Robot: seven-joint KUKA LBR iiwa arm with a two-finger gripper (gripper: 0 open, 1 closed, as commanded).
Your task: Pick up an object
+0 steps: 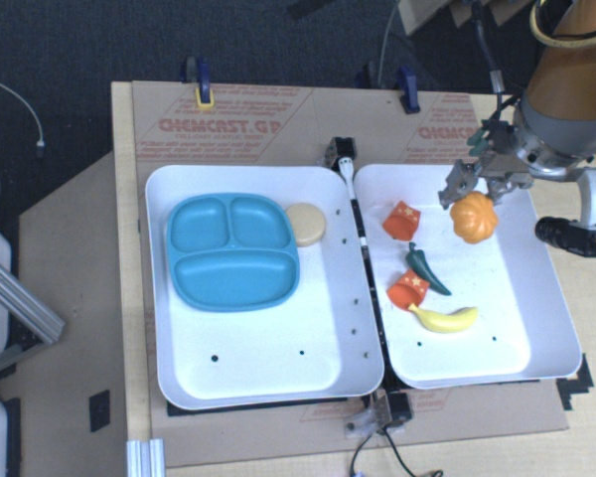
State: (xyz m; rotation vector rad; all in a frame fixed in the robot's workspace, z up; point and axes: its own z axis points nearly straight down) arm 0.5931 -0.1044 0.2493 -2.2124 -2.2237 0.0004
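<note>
My gripper [474, 182] sits over the far side of the right bin [536, 356]; I cannot tell how it is set. The orange fruit [475, 218] lies directly beneath and touching it, so I judge a pick is being attempted, with no lift confirmed. Nearer me from the tool lie a red piece [401, 221], green pepper [425, 269], another red piece [409, 290] and banana [445, 318]. The board [228, 117] beyond reads "CHEMCAST G P".

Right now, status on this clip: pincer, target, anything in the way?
Pincer low over right bin, touching the orange fruit; grasp unconfirmed. Red pieces, green pepper, banana lie apart, not blocking.
</note>
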